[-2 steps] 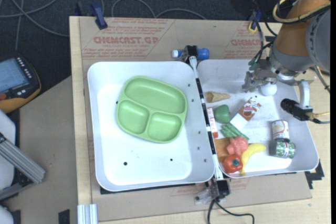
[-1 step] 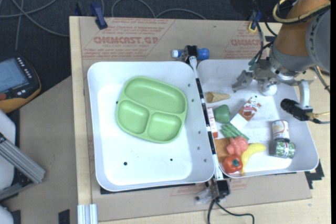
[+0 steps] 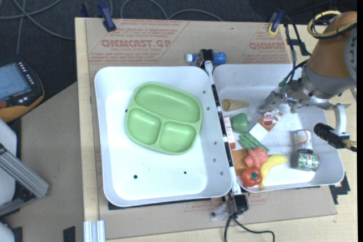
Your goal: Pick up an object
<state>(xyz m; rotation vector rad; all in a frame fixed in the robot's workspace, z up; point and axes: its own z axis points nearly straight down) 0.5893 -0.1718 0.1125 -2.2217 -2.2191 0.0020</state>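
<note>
Bench (image 3: pixel 142 37) of pale board, bearing two shallow white bins side by side. Left bin (image 3: pixel 113 178) carrying a green divided plate (image 3: pixel 163 117), three compartments, set toward its far half, nearer the inner wall than the left edge. Right bin (image 3: pixel 329 173) crowded along its inner wall and near edge.

Grey arm (image 3: pixel 332 65) with the orange band reaching in over the right bin's far right corner, gripper (image 3: pixel 278 98) hanging above the bin's middle, just above a small red-and-white packet (image 3: pixel 270 119). Whether clenched or released: cannot tell at this size and angle; nothing seen between the tips.

Then, going down in size: yellow banana (image 3: pixel 273 162) near the near edge, touching a red tomato-like piece (image 3: pixel 251 177) at the near inner corner; pink-red piece (image 3: pixel 257 156) just above those; small can (image 3: pixel 305 160) toward the near right corner, with a small labelled jar (image 3: pixel 300 138) just beyond it; green pepper-like piece (image 3: pixel 239 121) and a tan cone (image 3: pixel 233 104) by the inner wall.

Likeliest target, judged by closeness: the packet. Probably light, flat and thin, perhaps slick; awkward to pinch from above unless taken across its narrow width at the edges. Risk of sliding away rather than lifting.
</note>
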